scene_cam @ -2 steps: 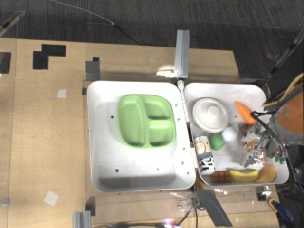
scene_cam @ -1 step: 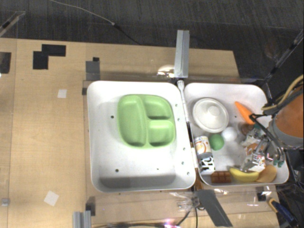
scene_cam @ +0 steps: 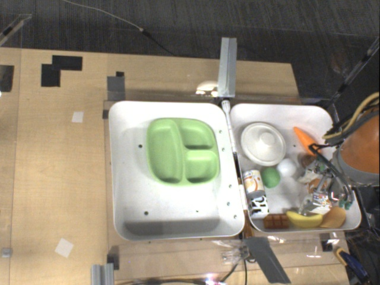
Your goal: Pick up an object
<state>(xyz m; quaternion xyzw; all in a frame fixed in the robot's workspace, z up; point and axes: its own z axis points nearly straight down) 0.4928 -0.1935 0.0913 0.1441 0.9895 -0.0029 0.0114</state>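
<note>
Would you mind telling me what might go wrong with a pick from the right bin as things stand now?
The end effector sits over a crowded corner: banana, brown block and can lie close together, so it may nudge neighbours or grab two. The white bowl looks smooth and may slip.

Banana [scene_cam: 305, 219], yellow, lying flat along right bin's front wall.

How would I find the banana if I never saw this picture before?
Look at the right bin, the one crowded with small things, not the left bin holding the green divided tray. Go to its near edge, toward the right corner. The banana lies there on its side: it is the one long, curved, yellow thing, with a flat brown block at its left end.
</note>
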